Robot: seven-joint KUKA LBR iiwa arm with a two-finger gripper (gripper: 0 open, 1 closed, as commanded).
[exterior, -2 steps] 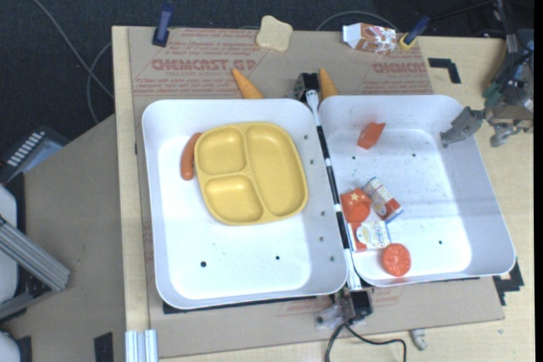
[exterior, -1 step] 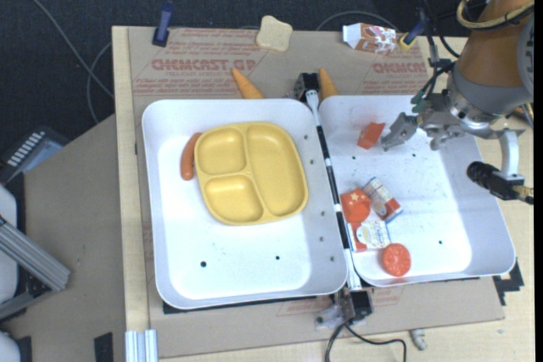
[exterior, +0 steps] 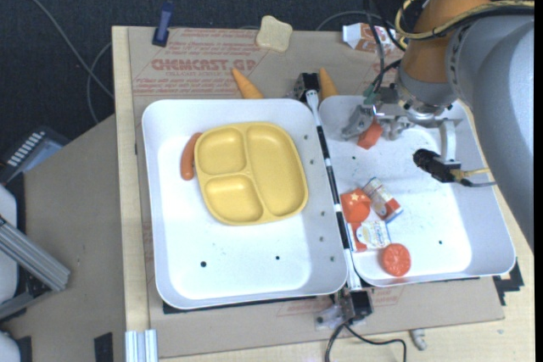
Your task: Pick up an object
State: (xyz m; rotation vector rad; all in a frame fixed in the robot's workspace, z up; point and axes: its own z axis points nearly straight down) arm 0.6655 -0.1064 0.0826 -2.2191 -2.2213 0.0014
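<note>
Bench seen from above at a slant, covered by a printed cardboard sheet (exterior: 204, 64) that bears two shallow white plastic bins with rounded corners. In the left bin (exterior: 246, 267) we see a smooth yellow plate (exterior: 250, 172), a rounded square split into three compartments, and a small orange-red sausage (exterior: 187, 158) lying just beside the plate's left rim.

The grey arm (exterior: 501, 55), with its glossy orange band (exterior: 445, 21), reaches in from the right, and its metal gripper (exterior: 372, 130) hangs over the upper left corner of the right bin (exterior: 458, 225). A small, blocky red chunk (exterior: 369, 137) sits right at the gripper's tip. We cannot tell whether the gripper grasps the chunk or is merely poised over it.

Lower in the right bin, near its left wall, we see a round, shiny red tomato (exterior: 355, 204), with a small printed packet (exterior: 384, 202) just beside it. Below them come a flat white pouch (exterior: 366, 233) and a round red disc (exterior: 395, 259).

On the cardboard behind the bins lie a tapered orange carrot (exterior: 246, 84) and a pale slice of bread (exterior: 274, 33).
</note>
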